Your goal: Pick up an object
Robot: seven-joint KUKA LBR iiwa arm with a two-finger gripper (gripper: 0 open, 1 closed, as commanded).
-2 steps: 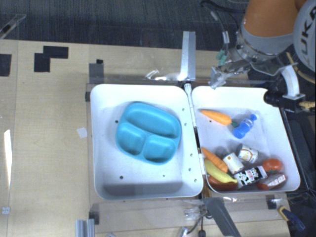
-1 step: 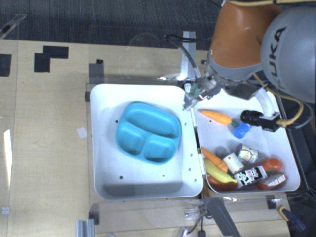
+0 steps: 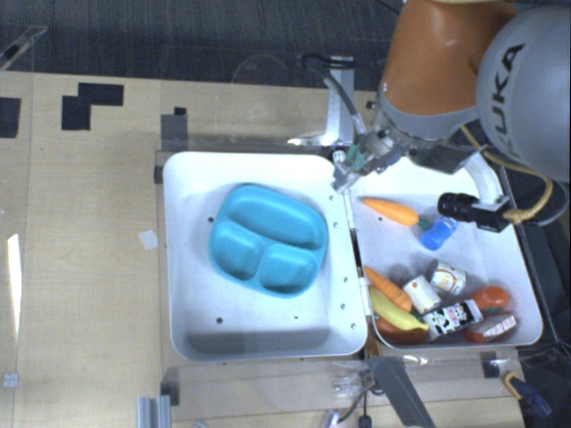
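Note:
My gripper [image 3: 351, 165] hangs over the back end of the divider between the two bins, below the orange band of the arm [image 3: 437, 52]. Nothing is seen held in it. In the right bin [image 3: 522, 266] an orange carrot [image 3: 391, 210] lies just right of the gripper, with a small blue cup [image 3: 437, 234] beside it. At the front of that bin lie a second carrot [image 3: 387, 286], a yellow banana [image 3: 398, 316], a small can [image 3: 449, 280], a white bottle [image 3: 419, 293], a dark bottle [image 3: 457, 315] and a red tomato [image 3: 492, 299].
A blue divided plate [image 3: 268, 239] lies in the left bin [image 3: 192, 319]. A black cylinder [image 3: 464, 208] on the arm's cabling juts over the right bin. Metal brackets [image 3: 337, 105] stand behind the bins. Tan bench stretches to the left.

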